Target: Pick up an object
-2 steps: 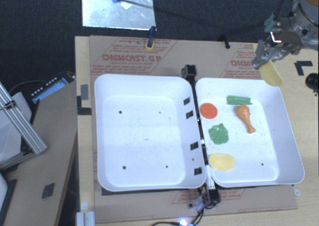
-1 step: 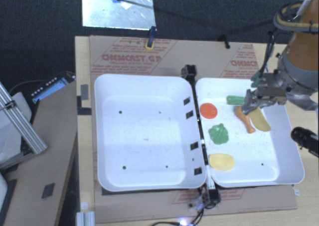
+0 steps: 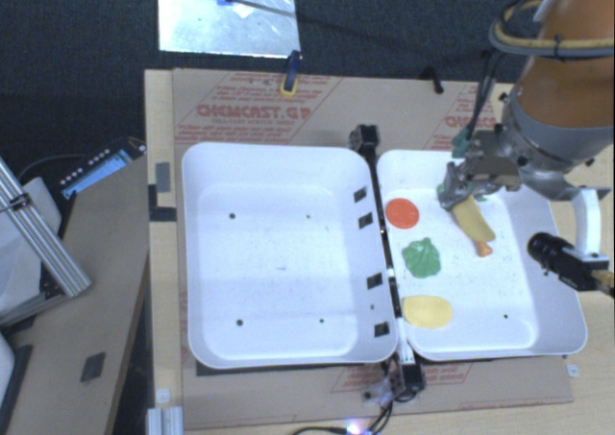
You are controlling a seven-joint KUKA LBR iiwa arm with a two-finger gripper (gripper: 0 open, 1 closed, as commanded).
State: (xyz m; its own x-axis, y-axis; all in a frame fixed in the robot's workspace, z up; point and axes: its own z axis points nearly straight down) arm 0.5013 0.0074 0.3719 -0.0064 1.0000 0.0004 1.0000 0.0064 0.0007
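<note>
The right bin (image 3: pixel 548 323) holds a red-orange disc (image 3: pixel 402 213), a green crumpled piece (image 3: pixel 421 257), a yellow oval piece (image 3: pixel 427 311) and a long tan-yellow piece with an orange tip (image 3: pixel 476 227). My gripper (image 3: pixel 459 195) hangs low over the far part of this bin, right at the upper end of the tan-yellow piece. That piece slants down to the right from under the gripper, and its upper end is hidden by the gripper body. The other three pieces lie apart from the gripper, to its left and nearer the front.
The left bin (image 3: pixel 279 260) stands beside the right one, with black clips (image 3: pixel 365 195) along the shared wall. A silver sheet (image 3: pixel 229 1) lies at the back. The arm's orange band (image 3: pixel 577 11) looms over the right bin's far right corner.
</note>
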